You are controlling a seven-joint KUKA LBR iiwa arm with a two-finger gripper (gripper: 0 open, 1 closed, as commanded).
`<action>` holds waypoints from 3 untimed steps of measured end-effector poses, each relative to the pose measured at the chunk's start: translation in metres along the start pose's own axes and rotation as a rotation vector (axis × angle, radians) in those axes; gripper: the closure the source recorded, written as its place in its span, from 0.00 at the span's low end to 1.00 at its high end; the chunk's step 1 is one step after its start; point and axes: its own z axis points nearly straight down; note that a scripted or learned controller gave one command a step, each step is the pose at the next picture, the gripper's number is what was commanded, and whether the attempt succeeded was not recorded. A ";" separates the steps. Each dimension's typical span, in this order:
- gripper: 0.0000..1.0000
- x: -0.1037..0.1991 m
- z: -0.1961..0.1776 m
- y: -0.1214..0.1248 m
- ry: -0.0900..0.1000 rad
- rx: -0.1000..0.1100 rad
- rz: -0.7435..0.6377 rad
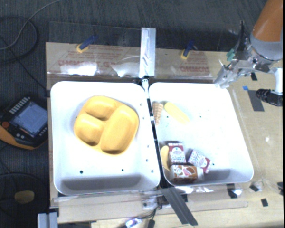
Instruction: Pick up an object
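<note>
Showing: a single arm [268, 18] reaching in from the right over a worktop [261, 127] that is carrying two shallow white bins side by side.
Hand: the hand [226, 76] is hovering over the far right corner of the right bin [237, 122]; whether it is released or clenched cannot be told at this size, and nothing is showing within it.
Left bin: the left bin [61, 165] is holding one large yellow lobed object [106, 124] lying near its middle.
Right bin, near end: a cluster of small red-and-white packets [184, 161] is lying against the near wall, the packets touching one another.
Right bin, far end: a pale yellow oblong piece [176, 112] is lying well apart from the packets, just beside a small striped item [157, 111] at the dividing wall.
Handling, judged: the lobed object is looking soft and too broad for two fingers; the packets are looking light and boxy but crowded; the oblong piece is looking light and free-standing, so it is probably the easiest pick.
Where to hold, judged: across the oblong piece's narrow width, at mid-length.
Long axis: the oblong piece is pointing diagonally, from far-left to near-right in the view.
Progress, judged: no object is yet being lifted.
</note>
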 end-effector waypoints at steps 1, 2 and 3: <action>0.00 0.000 0.000 0.000 -0.001 0.000 0.000; 0.00 0.004 -0.055 -0.007 0.000 -0.003 0.047; 0.00 0.046 0.052 0.000 0.001 -0.002 -0.153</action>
